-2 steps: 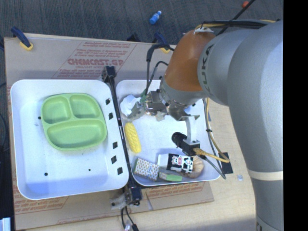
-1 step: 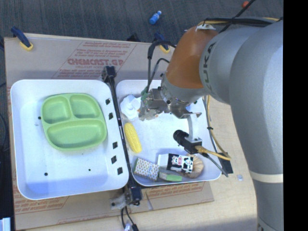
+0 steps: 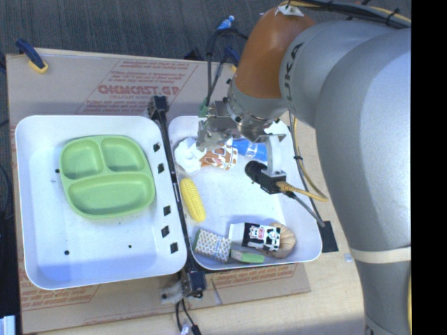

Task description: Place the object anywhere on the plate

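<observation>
Gripper (image 3: 218, 137) low over the right bin (image 3: 307, 246), at 12 o'clock within it, above an orange-and-white packet (image 3: 220, 158); grip state impossible to tell. Grasp step apparently in hand. Next: lift clear, carry toward 9 o'clock, release over the green plate (image 3: 106, 175) in the left bin (image 3: 31, 187).

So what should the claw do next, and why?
Probably lower a little and try closing on one item. The claw sits low in the right bin, over the jumble near the orange-and-white packet, while the green plate in the left bin has nothing on it yet.
</observation>
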{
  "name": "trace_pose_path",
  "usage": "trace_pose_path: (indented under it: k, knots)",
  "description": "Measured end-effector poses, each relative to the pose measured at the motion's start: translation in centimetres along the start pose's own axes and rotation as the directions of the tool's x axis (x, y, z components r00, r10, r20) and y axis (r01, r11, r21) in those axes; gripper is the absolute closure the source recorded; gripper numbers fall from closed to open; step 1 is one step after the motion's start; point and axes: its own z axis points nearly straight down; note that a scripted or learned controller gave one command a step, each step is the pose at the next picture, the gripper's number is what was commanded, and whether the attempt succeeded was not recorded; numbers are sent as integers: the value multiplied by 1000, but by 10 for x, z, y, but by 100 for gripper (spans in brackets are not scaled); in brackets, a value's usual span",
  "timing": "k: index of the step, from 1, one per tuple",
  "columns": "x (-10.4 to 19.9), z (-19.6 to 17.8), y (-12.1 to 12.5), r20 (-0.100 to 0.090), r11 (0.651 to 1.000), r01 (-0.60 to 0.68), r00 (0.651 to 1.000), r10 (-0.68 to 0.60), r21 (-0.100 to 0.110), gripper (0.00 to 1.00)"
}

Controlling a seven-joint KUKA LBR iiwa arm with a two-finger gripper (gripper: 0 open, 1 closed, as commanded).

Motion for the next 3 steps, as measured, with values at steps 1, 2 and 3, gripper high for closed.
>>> trace_pose_path:
  k: [1, 2, 3]
  knots:
    - [72, -25, -20, -1, 1000, 2, 1000, -2, 0, 100]
    - [119, 27, -58, 1, 1000, 3, 1000, -3, 4, 100]
    - [77, -34, -60, 1, 1000, 1, 1000, -1, -2, 100]
